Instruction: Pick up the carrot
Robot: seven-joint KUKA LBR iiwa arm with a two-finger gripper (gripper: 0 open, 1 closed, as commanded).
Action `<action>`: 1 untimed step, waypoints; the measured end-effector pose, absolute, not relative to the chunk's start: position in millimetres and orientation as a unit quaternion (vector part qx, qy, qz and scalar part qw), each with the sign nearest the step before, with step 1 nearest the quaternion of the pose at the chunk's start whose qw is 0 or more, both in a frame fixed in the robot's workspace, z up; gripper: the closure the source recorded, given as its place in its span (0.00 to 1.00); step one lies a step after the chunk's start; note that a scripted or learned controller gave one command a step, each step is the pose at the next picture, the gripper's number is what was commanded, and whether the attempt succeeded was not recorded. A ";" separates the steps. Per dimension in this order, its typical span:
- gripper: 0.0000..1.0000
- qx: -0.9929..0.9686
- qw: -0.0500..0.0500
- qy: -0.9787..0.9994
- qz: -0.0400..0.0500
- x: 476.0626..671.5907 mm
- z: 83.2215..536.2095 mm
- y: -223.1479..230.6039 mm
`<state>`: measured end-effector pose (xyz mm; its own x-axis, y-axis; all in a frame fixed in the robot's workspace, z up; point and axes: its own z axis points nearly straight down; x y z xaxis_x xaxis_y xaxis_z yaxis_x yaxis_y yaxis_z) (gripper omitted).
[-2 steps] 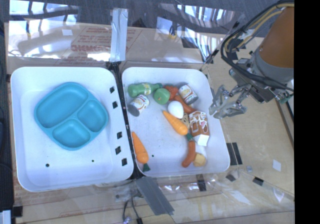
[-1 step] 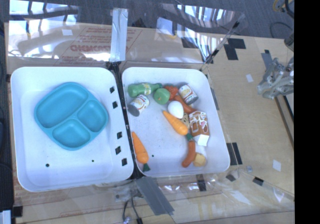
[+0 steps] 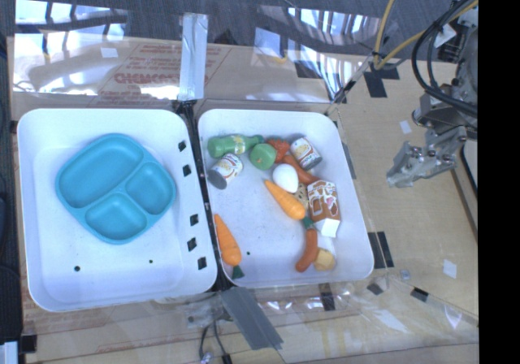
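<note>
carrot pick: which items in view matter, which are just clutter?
Job:
- carrot mid right bin
- carrot at that bin's left wall
- gripper right of the bins, over the bench

Clutter:
- blue tray in the left bin
- egg
- cans
- green pepper
- carton

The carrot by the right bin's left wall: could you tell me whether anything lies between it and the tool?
Yes. The tool hangs outside the right bin, past its right wall. Across the bin from it, a second carrot, an egg and a carton lie between it and that carrot.
</note>
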<state>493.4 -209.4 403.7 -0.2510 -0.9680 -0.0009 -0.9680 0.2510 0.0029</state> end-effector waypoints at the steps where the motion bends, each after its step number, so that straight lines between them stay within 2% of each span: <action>1: 1.00 0.815 -0.001 -0.580 0.002 486.2 493.8 -210.0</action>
<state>486.2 -210.0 493.8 0.3272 -0.9449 0.0030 -0.9449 -0.3272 -0.0035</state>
